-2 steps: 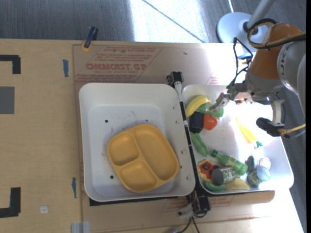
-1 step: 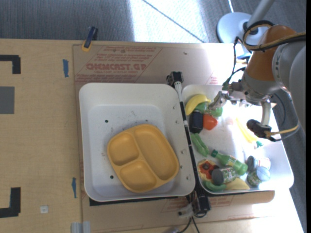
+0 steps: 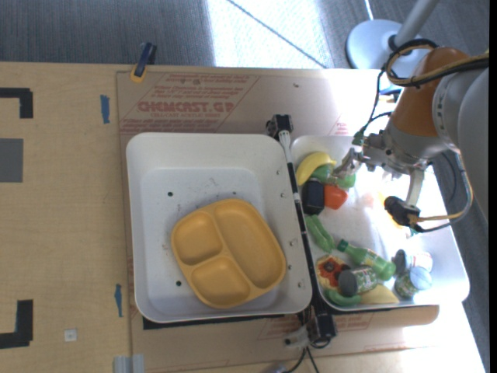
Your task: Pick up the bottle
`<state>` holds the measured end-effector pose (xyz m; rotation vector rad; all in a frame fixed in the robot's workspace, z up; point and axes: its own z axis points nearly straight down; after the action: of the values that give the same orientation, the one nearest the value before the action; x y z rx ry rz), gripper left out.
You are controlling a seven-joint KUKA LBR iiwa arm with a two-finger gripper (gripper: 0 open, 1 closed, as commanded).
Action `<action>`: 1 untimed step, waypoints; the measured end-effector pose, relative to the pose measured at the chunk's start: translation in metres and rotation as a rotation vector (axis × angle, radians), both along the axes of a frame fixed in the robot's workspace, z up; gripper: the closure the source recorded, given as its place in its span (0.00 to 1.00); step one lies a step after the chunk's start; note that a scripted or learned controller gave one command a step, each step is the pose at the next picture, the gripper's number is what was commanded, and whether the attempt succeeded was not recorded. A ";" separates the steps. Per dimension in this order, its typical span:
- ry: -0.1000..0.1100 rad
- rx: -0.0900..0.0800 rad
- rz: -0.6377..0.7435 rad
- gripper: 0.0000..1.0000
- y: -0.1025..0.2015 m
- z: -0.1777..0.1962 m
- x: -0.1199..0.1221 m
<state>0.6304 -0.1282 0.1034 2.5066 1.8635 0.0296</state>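
Two shallow white bins sit side by side on the bench. The left bin [image 3: 147,208] carries one yellow divided tray [image 3: 227,252] with three compartments, lying toward its six o'clock side. The right bin [image 3: 446,282] holds a jumble of small items: one yellow banana [image 3: 312,164] at its eleven o'clock corner, one black round object [image 3: 312,197] just beside an orange-red piece [image 3: 335,197], and one green bottle [image 3: 365,256] lying on its side near the bin's six o'clock end, its neck pointing toward ten o'clock. Just below the bottle lie a dark-capped can-like item [image 3: 353,278] and, toward four o'clock, a small jar with a pale lid [image 3: 411,278]; what else is in that heap is too cluttered to count.

The single arm [image 3: 446,107] reaches in from three o'clock, its orange band above the wrist, bending down over the right bin's twelve o'clock end. The gripper [image 3: 347,169] hangs among the banana and a green item there, well apart from the bottle. Whether the claw is spread or closed cannot be told, and nothing is visibly held in it.

The bench top is pale wood with a printed cardboard sheet [image 3: 202,103] under the bins, blue tape marks [image 3: 105,109] and black corner marks at nine o'clock. Grey carpet and a white round base [image 3: 373,43] lie beyond twelve o'clock.
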 end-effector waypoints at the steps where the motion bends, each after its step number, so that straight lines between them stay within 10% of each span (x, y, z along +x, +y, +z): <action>1: 0.017 -0.009 0.318 0.00 0.031 -0.014 -0.027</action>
<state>0.6035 -0.0969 0.0899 2.1844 2.2409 0.0045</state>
